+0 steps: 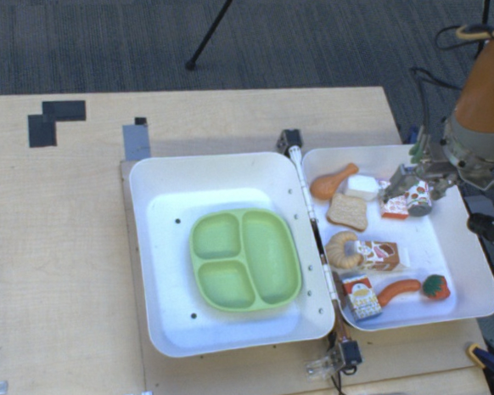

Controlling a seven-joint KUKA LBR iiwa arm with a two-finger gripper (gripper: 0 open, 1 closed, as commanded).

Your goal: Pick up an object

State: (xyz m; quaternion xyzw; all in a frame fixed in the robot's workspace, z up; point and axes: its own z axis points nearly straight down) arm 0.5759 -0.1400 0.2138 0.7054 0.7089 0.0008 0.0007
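Tool (410, 190) grips red-white packet (405, 202).

From my seat the surface (57, 267) looks like pale wood — matt, faintly grained. Both bins (228, 172) read as smooth white plastic with a soft sheen. The green divided tray (245, 261), centre frame, is glossy plastic. At the upper right, the arm's orange band (485, 88) looks satin-smooth — the end effector (408, 190) dull grey metal.
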